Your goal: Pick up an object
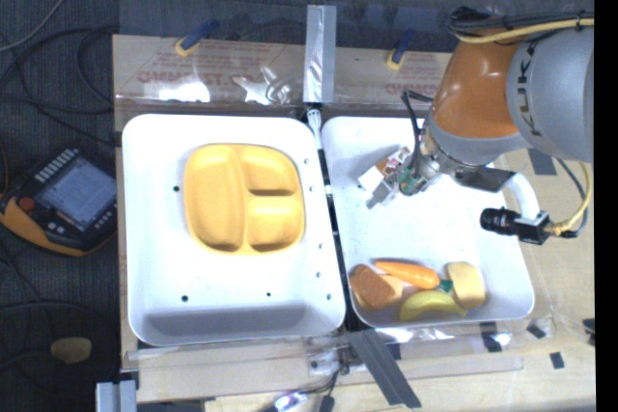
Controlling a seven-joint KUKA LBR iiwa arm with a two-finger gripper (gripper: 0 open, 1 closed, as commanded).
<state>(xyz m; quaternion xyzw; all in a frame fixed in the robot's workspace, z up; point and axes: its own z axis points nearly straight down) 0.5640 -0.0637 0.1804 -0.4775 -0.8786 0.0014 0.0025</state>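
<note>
Arm's [512, 92] in from the right, wrist hanging over the upper part of the right bin [502, 275], claw [384, 180] tipped toward the divider btwn the two bins. Fingers look spread a bit, nothing pinched btwn them; it sits over bare white bin floor w/ no object under it.

The pickable stuff is all crowded at the near end of that same right bin, well apart from the claw: a brown roundish piece [372, 287], a carrot [407, 273] lying across, a yellow banana-like piece [430, 306] and a pale yellow block [466, 284]. They're touching or just beside each other, pushed up against the near wall. Prob. slid there, since the bin floor's slick and shallow.

Left bin [154, 304] carries a yellow divided tray [241, 198], sitting flat in the middle, compartments up, alone.

Where the task stands, by my read: no grasp yet, claw's still to get over a target. Next move calls for travel toward the near end, then a descent. The carrot on top looks the easiest grab, long and narrow. Risk: the pile's tight against the wall, so fingers may hit the rim or nudge neighbours instead of closing on one piece.

On the surface left of the bins, a handheld pendant [63, 203] w/ its cable, out of play.
</note>
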